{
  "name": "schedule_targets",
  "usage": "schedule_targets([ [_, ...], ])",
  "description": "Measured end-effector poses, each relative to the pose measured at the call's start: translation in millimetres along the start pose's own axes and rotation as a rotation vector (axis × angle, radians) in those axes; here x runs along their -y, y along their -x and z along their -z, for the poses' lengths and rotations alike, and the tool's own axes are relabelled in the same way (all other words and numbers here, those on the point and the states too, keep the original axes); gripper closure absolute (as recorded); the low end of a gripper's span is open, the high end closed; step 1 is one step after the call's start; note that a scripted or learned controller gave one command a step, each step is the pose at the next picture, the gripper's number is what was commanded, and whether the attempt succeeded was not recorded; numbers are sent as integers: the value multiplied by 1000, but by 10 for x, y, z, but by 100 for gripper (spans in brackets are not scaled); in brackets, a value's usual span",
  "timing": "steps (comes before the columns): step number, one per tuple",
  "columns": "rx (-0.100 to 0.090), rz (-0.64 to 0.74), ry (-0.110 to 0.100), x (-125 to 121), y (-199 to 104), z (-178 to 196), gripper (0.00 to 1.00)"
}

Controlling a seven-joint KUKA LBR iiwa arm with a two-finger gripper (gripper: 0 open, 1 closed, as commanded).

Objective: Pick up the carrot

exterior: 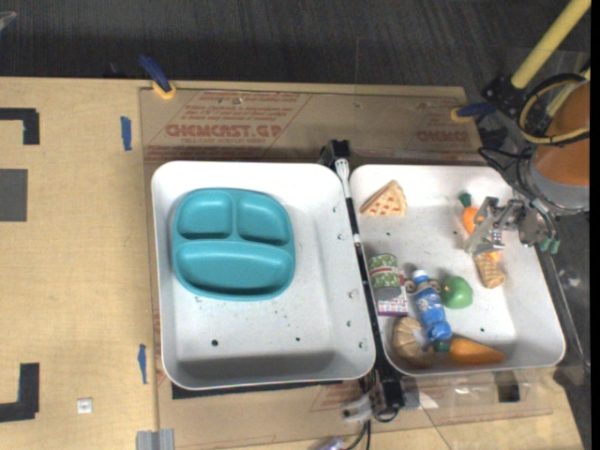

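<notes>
Two shallow white bins sit side by side on our tan cardboard-covered bench (75, 251). We take the teal divided plastic plate (232, 242) in the left bin (187, 326) as landmark. Well right of it, in the right bin (525, 298), our metal two-finger gripper (495, 225) hovers beside a small orange carrot (469, 217); we cannot tell how wide it stands. Another orange carrot-like piece (476, 351) lies lower right, beside a blue bottle (431, 311).

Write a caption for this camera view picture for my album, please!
Robot tool hovers over the right bin near a small carrot; a teal plate waits left.
</notes>
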State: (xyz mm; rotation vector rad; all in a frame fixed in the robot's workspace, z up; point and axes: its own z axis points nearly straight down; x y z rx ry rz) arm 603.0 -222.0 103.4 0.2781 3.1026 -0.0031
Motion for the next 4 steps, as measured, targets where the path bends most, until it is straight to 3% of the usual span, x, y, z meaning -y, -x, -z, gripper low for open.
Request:
schedule_targets([
  [1, -6, 0, 1, -4, -13, -15, 0],
  [2, -17, -341, -1, -52, 231, -164, 0],
  [3, -2, -339, -2, -57, 277, -12, 100],
  [4, -19, -201, -1, -676, 47, 443, 100],
])
